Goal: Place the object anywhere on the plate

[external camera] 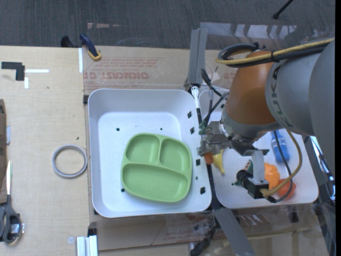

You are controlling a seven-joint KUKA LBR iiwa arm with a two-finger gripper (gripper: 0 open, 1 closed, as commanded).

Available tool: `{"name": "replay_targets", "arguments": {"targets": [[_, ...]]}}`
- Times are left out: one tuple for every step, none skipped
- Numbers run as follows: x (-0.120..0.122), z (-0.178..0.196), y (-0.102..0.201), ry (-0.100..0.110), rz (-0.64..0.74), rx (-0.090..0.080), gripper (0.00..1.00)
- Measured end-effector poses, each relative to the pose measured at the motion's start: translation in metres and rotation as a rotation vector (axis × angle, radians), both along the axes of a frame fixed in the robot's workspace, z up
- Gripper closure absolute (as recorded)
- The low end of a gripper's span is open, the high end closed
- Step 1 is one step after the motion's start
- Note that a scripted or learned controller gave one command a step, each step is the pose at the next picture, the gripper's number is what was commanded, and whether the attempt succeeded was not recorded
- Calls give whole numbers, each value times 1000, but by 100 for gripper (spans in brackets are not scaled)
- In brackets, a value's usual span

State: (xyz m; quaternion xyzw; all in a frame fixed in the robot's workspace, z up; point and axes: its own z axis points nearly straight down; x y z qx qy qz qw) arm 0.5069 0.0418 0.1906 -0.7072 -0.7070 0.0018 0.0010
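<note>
My gripper (212, 152) sits over the bins' shared edge; I can't tell its state. A yellow-orange object (217, 162) hangs beneath; released here, it misses the green plate (157, 168).

My bench (42, 116) carries two white bins (101, 143), a tape ring (69, 161), scissors (9, 217) and a blue clamp (90, 47).
</note>
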Motion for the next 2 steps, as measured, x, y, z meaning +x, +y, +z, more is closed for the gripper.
{"name": "replay_targets", "arguments": {"targets": [[0,0,0,0,-1,0,0],[-7,0,53,-1,0,0,0]]}}
